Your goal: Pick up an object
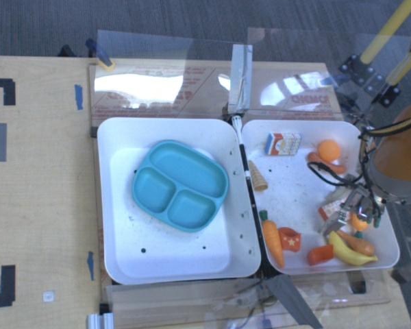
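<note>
Nearest you, in the right bin's near right corner, lies the curved yellow plastic banana (353, 250), light, stiff and slick (likely hollow), so take it across its thick middle. Your two-finger gripper (348, 213) hangs just above it among the toys; whether it is parted or closed I cannot tell.

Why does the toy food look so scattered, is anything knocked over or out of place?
Nothing looks spilled or damaged. The right bin holds a loose jumble: carrot, banana, orange, small carton lying on its side. The blue divided plate sits askew in the left bin.
</note>
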Action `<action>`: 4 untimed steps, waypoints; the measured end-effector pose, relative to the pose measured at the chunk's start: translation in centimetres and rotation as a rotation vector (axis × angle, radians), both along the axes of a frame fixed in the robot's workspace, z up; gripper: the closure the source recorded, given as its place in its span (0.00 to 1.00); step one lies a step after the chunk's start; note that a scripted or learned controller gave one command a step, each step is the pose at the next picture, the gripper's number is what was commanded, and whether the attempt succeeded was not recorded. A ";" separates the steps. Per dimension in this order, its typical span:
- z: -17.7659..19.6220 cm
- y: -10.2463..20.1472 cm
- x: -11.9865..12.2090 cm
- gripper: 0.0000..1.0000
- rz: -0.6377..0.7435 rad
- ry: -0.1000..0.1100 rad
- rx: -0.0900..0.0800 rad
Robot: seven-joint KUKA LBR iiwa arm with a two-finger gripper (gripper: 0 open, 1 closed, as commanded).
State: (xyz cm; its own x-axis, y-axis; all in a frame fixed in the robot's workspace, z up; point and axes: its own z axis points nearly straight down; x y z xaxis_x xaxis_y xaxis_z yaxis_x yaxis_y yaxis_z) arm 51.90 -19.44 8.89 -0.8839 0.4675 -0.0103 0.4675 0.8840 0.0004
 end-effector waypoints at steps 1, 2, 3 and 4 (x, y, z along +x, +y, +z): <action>0.0 3.5 -3.0 0.00 -0.020 -0.002 0.002; 0.0 2.0 5.8 0.00 -0.012 -0.002 0.002; 0.0 0.0 -0.5 0.00 -0.100 0.001 0.002; 0.0 -1.0 -3.6 0.00 -0.145 -0.003 0.003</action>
